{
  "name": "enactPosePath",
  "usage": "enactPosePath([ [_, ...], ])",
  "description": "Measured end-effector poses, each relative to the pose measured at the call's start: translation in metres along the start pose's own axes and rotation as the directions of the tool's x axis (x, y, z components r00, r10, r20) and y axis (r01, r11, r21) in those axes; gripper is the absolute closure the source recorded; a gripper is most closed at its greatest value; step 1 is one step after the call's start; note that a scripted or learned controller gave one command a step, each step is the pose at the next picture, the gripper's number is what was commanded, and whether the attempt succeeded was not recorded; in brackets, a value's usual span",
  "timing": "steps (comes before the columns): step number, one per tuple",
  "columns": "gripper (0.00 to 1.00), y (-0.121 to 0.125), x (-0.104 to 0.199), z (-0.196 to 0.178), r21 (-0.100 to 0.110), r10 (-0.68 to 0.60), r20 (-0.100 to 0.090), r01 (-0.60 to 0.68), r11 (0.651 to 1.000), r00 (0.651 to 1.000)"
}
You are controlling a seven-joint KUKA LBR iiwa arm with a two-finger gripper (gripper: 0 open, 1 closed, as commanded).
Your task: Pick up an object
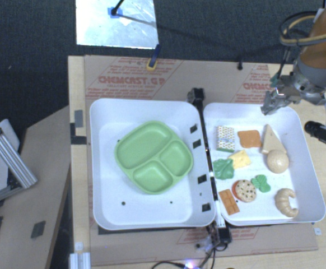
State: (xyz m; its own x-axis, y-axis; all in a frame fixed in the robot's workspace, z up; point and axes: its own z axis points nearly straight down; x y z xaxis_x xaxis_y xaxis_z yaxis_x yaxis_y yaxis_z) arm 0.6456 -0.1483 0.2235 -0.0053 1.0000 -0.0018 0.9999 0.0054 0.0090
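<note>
Nearest the camera, along the near edge of the right bin (314,206), lie a croissant (287,201), a chocolate-chip cookie (245,190) and a small orange cracker (228,201), all well below and left of the gripper (269,106). That gripper hangs over the bin's far right corner, tilted down and leftward; whether it is spread or pinched together cannot be told from this angle, and nothing shows gripped in it. Closest to it, just below, is a pale cheese wedge (271,138), with a round bread roll (277,161) touching the wedge's lower end. Left of the wedge sit an orange toast slice (249,138) and a patterned block (226,138). Farther down are a yellow piece (241,159), a green lettuce leaf (223,168) and a small green item (261,182). Far to the gripper's left, the left bin (104,206) holds a green divided plate (153,157).
</note>
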Motion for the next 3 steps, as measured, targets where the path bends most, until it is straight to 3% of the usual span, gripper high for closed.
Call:
enactPosePath([
  [1,1.0,0.001,0.0,-0.002,0.006,0.0,-0.001,0.0,1.0,1.0],
  [3,1.0,-0.046,0.091,0.003,0.01,-0.004,-0.004,0.004,1.0,1.0],
])
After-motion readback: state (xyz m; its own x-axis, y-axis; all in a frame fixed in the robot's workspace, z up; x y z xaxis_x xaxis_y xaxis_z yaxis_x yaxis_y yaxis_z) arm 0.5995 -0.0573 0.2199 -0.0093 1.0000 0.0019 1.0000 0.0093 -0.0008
